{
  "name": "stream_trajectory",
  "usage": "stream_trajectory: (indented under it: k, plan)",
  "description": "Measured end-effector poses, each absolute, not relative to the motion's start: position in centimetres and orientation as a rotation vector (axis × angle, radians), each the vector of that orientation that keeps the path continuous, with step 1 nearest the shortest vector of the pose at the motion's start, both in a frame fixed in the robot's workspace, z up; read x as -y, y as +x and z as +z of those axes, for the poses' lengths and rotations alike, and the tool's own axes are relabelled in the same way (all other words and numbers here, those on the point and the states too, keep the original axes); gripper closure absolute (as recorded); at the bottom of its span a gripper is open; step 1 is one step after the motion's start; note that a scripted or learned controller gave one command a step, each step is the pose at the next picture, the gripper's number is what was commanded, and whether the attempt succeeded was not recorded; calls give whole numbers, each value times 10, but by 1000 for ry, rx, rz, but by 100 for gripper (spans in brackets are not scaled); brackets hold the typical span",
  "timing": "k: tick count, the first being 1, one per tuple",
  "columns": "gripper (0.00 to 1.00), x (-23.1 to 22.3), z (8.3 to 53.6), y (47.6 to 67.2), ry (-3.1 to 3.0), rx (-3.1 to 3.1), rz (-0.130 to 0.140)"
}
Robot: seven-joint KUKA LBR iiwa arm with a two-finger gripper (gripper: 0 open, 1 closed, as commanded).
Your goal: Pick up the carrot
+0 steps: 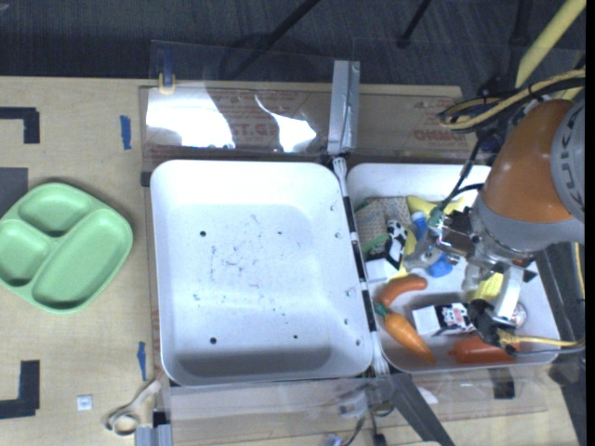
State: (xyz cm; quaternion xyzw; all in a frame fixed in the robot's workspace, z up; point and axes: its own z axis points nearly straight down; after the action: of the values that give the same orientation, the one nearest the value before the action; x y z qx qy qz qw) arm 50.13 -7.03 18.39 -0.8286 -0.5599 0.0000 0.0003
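Bench: pale wooden bench top [74,110] with black corner marks, spreading out to the left of the gripper.
Left bin: large shallow white plastic bin [186,193], well to the left of the gripper, its floor speckled with small dark marks.
Right bin: shallow white plastic bin [372,179] directly under the gripper, crowded with small items.
Arm: grey arm with a broad orange band [525,179] above the wrist, reaching in from the right and ending over the right bin.
Green tray: light green plastic tray with three compartments [63,246], lying on the bench far to the left of the gripper, beyond the left bin.
Gripper: two-finger metal gripper [444,244] hanging low over the middle of the right bin; whether its fingers are spread or pressed together, I cannot tell, as clutter and wrist hardware hide them.
Carrot: tapered orange plastic carrot [407,333], lying on the bin floor below and a little left of the gripper, near the bin's front left corner, apart from the gripper.
Curved orange piece: reddish-orange curved item [402,289], just left and below the gripper, between it and the carrot.
Red piece: red elongated item [479,349], below and right of the gripper, by the front wall.
Black-and-white item: small toy with black and white patches [398,240], just left of the gripper.
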Motion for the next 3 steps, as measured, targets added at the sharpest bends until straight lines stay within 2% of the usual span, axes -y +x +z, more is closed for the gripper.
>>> stream_trajectory:
  k: [1,2,3]
  plan:
    - [0,152,132,556,-2593,1773,1]
    - [0,92,87,538,-2583,1793,-5]
    - [0,106,87,548,-2402,2029,-6]
